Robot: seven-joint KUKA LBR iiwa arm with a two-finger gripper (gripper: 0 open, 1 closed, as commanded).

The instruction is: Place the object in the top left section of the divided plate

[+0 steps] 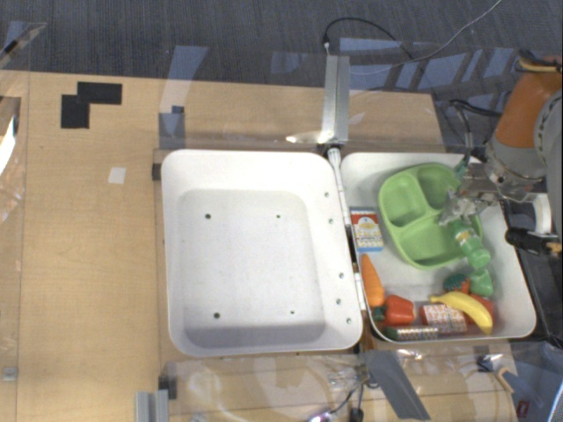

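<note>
Camera view showed the hand [459, 207], its grip impossible to tell, poised over the divided plate [413, 227], presumably to place something.

No readable text anywhere. Small red-white carton [366, 233] in right bin [528, 319] carries printed picture label, lettering too small to make out. Box [442, 317] beside banana [469, 309] shows print, also illegible.
</note>
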